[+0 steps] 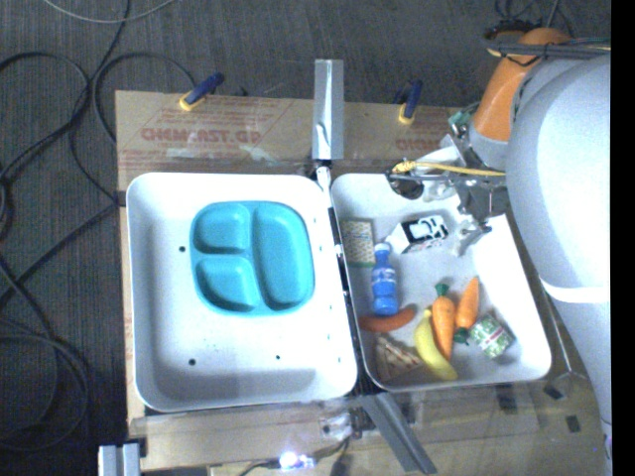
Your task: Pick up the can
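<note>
The can (490,337) is small and green with a pale label. It lies on its side near the front right corner of the right bin (526,266). My gripper (472,230) hangs over the back right part of that bin, well behind the can and apart from it. Two carrots (444,323) lie between the gripper and the can, just to the can's left. Nothing shows in the gripper's grasp.
The right bin also holds a blue bottle (385,280), a red chili (389,318), a banana (433,347), a brown item (397,356) and a mesh pad (358,241). A teal divided plate (254,256) lies in the left bin (159,345).
</note>
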You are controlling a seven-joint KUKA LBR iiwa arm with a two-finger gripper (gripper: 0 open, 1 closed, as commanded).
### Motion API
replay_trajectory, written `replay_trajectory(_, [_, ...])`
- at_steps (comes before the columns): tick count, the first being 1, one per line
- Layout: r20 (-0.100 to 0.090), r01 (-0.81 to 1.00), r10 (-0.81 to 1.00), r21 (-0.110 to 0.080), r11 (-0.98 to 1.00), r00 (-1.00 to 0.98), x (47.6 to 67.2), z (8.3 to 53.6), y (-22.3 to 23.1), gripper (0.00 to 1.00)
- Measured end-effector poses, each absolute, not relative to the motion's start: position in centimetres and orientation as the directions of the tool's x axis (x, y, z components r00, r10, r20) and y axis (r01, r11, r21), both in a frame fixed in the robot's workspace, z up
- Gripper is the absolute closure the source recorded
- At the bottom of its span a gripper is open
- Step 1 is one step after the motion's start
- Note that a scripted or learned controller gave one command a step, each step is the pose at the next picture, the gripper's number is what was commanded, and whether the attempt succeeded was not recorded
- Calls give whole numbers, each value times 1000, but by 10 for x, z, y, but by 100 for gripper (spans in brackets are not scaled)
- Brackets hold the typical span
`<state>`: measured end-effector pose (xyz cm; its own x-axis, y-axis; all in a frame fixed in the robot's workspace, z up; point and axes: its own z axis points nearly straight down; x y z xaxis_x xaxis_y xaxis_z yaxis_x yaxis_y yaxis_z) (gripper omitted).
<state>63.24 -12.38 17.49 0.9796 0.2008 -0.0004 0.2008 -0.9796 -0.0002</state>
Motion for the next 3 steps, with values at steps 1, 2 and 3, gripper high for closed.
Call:
replay_trajectory(1, [-6,327,327,2,-945,945,650,94,-148,0])
replay_trajectory(2, [-20,300,300,-15,-954,954,658,90,-151,0])
replay_trajectory(3, [-15,203,203,-17,-979,979,658,89,-148,0])
